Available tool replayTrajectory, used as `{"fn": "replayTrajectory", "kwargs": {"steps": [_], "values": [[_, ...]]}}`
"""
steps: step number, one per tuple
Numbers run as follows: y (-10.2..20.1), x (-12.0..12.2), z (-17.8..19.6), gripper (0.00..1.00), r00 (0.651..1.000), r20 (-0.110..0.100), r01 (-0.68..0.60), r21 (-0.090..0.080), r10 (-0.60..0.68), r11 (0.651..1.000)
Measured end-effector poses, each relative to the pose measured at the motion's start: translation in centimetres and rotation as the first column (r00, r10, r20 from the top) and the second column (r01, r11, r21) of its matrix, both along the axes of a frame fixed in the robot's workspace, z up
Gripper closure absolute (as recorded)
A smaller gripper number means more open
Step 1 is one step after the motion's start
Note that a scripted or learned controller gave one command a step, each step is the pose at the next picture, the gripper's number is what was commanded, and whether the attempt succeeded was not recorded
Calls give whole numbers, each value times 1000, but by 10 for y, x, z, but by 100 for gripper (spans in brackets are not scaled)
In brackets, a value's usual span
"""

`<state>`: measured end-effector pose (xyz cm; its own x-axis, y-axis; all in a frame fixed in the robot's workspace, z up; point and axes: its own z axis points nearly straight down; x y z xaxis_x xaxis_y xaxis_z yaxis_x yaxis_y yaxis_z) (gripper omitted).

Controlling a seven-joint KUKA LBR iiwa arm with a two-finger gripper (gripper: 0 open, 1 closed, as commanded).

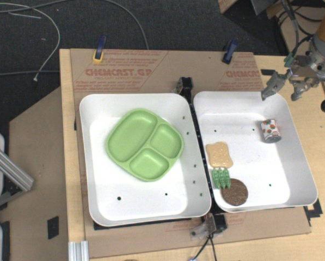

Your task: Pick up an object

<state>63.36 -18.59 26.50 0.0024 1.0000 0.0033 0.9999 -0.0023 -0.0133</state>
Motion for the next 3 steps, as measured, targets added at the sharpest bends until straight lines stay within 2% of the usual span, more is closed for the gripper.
{"fn": "replayTrajectory", "kwargs": {"steps": [1,2,3], "values": [[0,2,7,0,1000,12,-3,-3,3,1000],[8,4,-53,0,1000,6,-3,-1,3,1000],[11,9,-111,0,1000,11,-4,-2,4,1000]]}}
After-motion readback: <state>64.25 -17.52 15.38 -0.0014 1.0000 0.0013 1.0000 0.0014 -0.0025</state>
